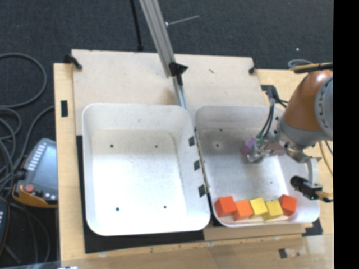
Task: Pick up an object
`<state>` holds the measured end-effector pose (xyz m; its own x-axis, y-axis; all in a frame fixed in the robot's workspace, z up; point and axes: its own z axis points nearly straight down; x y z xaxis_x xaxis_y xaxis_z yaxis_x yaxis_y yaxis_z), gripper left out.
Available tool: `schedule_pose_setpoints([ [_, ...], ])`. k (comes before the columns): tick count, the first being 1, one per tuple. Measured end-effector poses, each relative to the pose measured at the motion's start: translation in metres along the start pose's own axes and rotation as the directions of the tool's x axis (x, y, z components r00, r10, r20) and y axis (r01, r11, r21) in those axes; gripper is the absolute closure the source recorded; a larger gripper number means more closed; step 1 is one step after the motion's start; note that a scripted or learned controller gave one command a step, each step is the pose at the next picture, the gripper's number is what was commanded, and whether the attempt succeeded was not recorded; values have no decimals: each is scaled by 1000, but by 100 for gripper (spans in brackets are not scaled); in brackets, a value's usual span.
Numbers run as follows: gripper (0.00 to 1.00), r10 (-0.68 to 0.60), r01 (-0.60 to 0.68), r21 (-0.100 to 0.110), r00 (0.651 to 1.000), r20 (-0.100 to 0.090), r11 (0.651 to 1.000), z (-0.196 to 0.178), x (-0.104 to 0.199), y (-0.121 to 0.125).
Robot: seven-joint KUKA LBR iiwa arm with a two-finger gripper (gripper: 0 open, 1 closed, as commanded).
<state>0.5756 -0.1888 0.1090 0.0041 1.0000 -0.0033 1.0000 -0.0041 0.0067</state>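
1. At the far left edge of the frame, below the middle, a grey handheld controller [40, 167] with an orange end lies on the dark carpet among black cables [17, 102]. Any writing on it is too small to read.
2. The left bin [95, 167] takes up the left-centre of the wooden bench [112, 77]. Its white floor shows a few dark specks and no readable marks.
3. A silver metal post [160, 32] slants from the top centre of the frame down to the gap between the two bins.
4. The right bin [224, 128] sits at right-centre, touching the left bin along its inner wall.
5. Along the right bin's lower edge lies a row of blocks, side by side: an orange block [225, 205], a second orange block [243, 209], a yellow block [259, 206], a second yellow block [274, 208] and a third orange block [288, 204]. None bears a label.
6. The gripper [255, 153] hangs over the middle of the right bin, with the arm [305, 108] entering from the right edge.
7. A small purple object [248, 146] sits right at the gripper's tip, well apart from the row of blocks. I cannot tell how far the jaws stand apart or whether they have hold of it.
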Motion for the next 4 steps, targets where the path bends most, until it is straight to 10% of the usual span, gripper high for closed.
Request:
schedule_pose_setpoints([
  [1,0,2,-2,0,1000,0,1000,1,0,0],
  [2,0,-10,10,-1,1000,0,1000,11,16,57],
  [4,0,-8,8,7,1000,-3,1000,12,44,21],
])
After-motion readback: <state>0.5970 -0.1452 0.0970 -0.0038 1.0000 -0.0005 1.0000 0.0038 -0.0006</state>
